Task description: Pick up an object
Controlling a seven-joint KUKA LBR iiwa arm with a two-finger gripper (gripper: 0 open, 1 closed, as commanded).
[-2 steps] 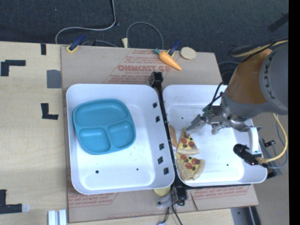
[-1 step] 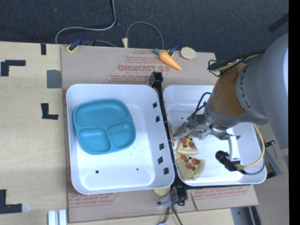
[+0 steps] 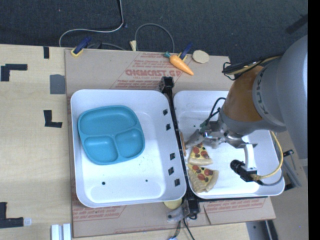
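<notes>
- Big and grey, the robot arm (image 3: pixel 280 99) fills the 3 o'clock side, closest to the camera.
- Its pincer (image 3: pixel 210 136) hangs low in the right bin (image 3: pixel 200 101), just above two toy pizza slices (image 3: pixel 201 165). I cannot tell if it is open or closed.
- Both slices lie flat at the bin's 7 o'clock corner, so nothing looks picked up yet.
- At 9 o'clock, the left bin (image 3: pixel 125 189) holds a blue plate (image 3: pixel 111 134).

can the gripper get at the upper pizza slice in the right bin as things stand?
Probably yes. The gripper sits low in the right bin, right by the upper pizza slice, with nothing lying on it. The lower pizza slice lies close against it, which may crowd a grasp.
</notes>
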